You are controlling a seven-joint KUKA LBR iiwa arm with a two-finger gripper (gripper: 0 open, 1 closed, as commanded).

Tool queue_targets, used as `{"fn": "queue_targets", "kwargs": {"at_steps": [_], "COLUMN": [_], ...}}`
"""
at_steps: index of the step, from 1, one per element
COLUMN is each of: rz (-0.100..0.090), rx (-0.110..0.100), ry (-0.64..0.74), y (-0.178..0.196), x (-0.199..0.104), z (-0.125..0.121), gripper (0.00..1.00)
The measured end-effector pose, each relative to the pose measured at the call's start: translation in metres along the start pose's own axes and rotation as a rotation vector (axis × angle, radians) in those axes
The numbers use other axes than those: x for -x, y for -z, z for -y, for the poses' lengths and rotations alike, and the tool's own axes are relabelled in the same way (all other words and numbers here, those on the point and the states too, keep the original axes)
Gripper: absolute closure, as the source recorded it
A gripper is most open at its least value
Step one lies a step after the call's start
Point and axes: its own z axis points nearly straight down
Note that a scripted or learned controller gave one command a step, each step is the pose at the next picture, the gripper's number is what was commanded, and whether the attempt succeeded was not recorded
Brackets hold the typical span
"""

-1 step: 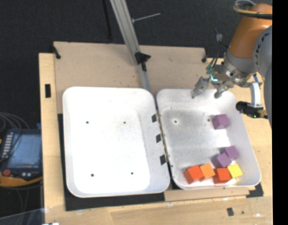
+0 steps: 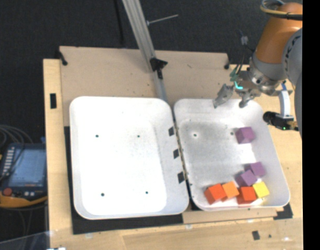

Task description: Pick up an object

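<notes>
My gripper (image 2: 233, 98) hangs over the far edge of the right bin (image 2: 212, 150), its two fingers spread apart with nothing between them. A lone purple cube (image 2: 245, 135) lies in the right bin, a little nearer the camera than the gripper. At the bin's near right corner sits a cluster: two purple cubes (image 2: 252, 174), several orange cubes (image 2: 227, 191) and a yellow cube (image 2: 261, 189).
The left bin (image 2: 120, 155) lies beside the right one, with black clips (image 2: 176, 153) along the seam between them. A slanted metal pole (image 2: 143, 38) rises from behind the bins. A teach pendant (image 2: 19, 173) lies off the bench at left.
</notes>
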Motion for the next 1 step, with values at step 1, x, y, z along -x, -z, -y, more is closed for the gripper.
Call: {"fn": "queue_targets", "kwargs": {"at_steps": [1], "rz": [-0.001], "rx": [-0.003], "ry": [-0.005], "y": [-0.0522], "x": [0.0117], "z": [0.0008], "gripper": [0.0]}}
